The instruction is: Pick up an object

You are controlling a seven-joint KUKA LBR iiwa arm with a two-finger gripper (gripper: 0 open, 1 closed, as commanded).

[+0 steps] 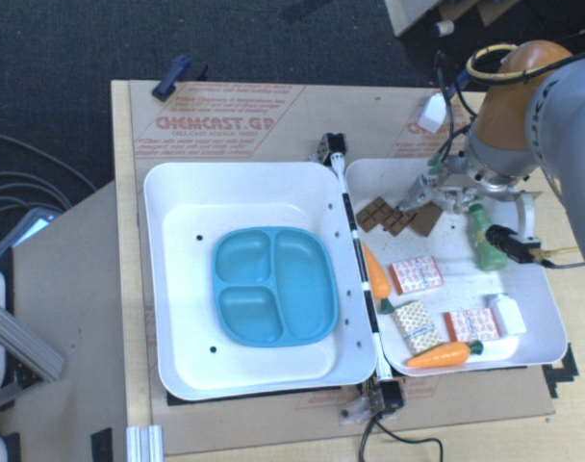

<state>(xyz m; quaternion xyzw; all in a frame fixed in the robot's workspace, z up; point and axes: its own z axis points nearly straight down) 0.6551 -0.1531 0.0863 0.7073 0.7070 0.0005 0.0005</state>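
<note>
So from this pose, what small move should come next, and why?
Probably a short descent with the gripper onto the brown chocolate pieces. It sits at the far end of the right bin, right beside them, nothing visibly between its fingers; the fingers' state is unclear.

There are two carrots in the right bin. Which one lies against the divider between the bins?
The carrot along the bin's left wall, lying lengthwise beside the divider. The other carrot, which shows a green top, lies across the bin's front edge, away from the divider.

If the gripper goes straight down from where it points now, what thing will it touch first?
Probably the brown chocolate bar: the gripper hangs over the back of the right bin, just beside that bar. Depth is unclear from this slanted view, so it might land on bare bin floor next to it instead.
</note>
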